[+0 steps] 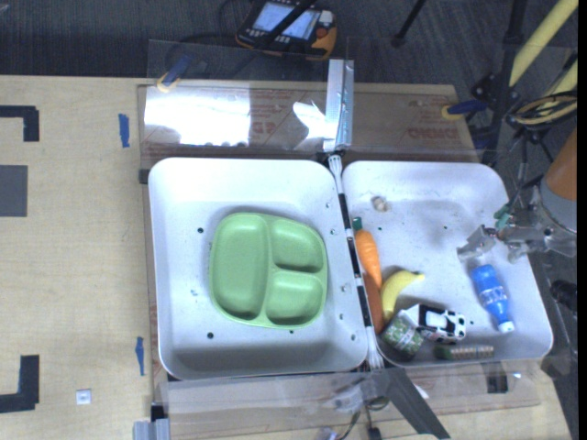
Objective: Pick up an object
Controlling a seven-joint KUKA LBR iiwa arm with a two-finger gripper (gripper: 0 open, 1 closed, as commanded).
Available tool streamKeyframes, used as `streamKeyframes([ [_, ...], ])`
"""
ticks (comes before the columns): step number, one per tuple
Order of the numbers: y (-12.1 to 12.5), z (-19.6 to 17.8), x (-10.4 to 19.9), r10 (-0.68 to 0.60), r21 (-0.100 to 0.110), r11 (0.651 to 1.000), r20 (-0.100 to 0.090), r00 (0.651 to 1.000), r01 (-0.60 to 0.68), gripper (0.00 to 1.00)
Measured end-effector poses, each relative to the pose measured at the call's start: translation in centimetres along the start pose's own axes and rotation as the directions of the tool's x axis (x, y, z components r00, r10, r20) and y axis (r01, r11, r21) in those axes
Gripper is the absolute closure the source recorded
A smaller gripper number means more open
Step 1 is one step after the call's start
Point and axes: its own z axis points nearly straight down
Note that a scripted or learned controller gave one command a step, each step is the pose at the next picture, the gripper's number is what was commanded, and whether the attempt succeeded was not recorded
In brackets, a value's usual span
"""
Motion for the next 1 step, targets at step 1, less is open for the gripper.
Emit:
streamKeyframes([
  [1, -0.28, 4.17, 0.44, -0.145, -0.005, 0.989, -0.012, 0.989, 0.145, 0.00],
])
